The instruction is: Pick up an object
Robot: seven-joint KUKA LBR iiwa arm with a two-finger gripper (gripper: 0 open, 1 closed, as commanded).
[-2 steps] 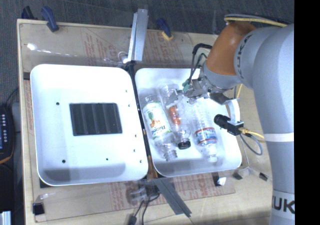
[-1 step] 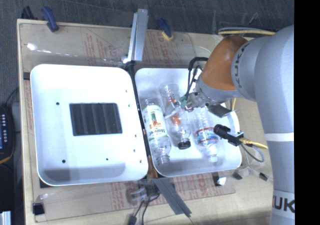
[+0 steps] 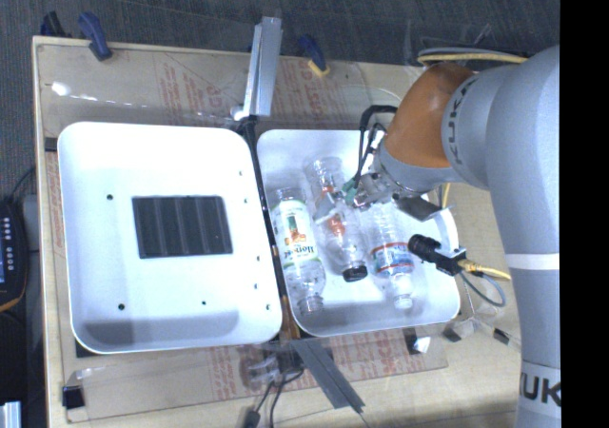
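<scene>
Three clear bottles (image 3: 297,247) are lying lengthwise, caps toward the right bin's (image 3: 433,307) near rim; the gripper (image 3: 354,196) is hanging above them, its grip unreadable.

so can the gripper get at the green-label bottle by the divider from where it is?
Probably yes. The green-label bottle lies uncovered on the right bin's left side; the gripper hovers nearby over the clear bottles, with nothing between.
</scene>
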